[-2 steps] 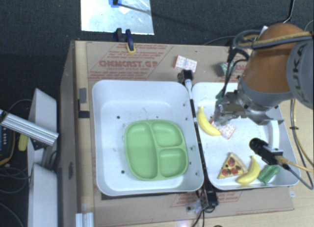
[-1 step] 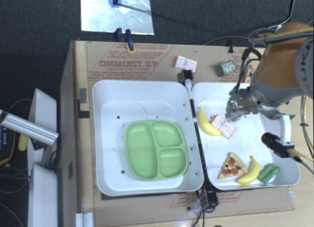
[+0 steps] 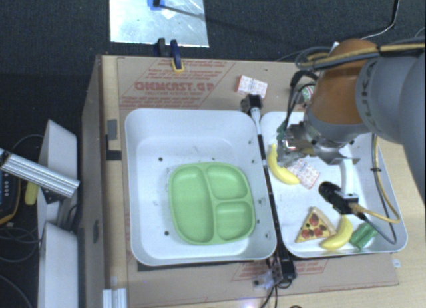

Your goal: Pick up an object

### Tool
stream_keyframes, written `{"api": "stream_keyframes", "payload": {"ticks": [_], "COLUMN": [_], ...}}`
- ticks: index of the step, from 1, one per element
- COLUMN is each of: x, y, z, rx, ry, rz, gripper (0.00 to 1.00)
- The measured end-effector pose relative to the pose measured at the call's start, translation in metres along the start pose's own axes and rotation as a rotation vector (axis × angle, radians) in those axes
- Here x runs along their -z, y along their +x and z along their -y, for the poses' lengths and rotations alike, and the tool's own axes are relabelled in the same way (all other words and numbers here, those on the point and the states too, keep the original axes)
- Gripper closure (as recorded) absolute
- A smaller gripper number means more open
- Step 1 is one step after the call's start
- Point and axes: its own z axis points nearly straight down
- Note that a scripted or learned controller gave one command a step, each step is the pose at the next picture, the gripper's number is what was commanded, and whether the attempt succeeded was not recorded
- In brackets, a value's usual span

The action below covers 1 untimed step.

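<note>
**A:** From the overhead camera, where is the end effector [image 3: 291,148]?

**B:** Low in the right bin [image 3: 381,245], near its left wall, hanging off the grey arm [image 3: 393,100] with the orange band. Its tip sits just above the upper end of a banana [image 3: 281,169], beside a small red-and-white packet [image 3: 305,172]. I cannot tell how wide it stands; the wrist hides the tip from this angle.

**A:** And is it carrying anything?

**B:** Nothing shows in its grip. The banana lies flat on the bin floor, apparently untouched.

**A:** How does that banana look?

**B:** Yellow, curved, smooth, lying close along the divider between the bins, with its bow toward the wall. Likely a toy, given the pizza slice [image 3: 313,225] and second banana [image 3: 339,232] farther down.

**A:** So how should the pick go?

**B:** Straddle the banana across its narrow width near the middle, not at the tapering end, and leave room on the wall side. Descend straight, close firmly, then lift slowly. The curve may let it roll or slip, and the packet could get pinched along with it.

**A:** The left bin [image 3: 143,127]?

**B:** It holds a green divided plate [image 3: 212,202], well apart from the work.
</note>
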Motion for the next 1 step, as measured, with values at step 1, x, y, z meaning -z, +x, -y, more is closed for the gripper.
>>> {"api": "stream_keyframes", "payload": {"ticks": [1], "x": [0.0007], "y": [-0.021], "z": [-0.0105], "rx": [-0.002], "ry": [-0.002], "rz": [0.001], "gripper": [1.0]}}
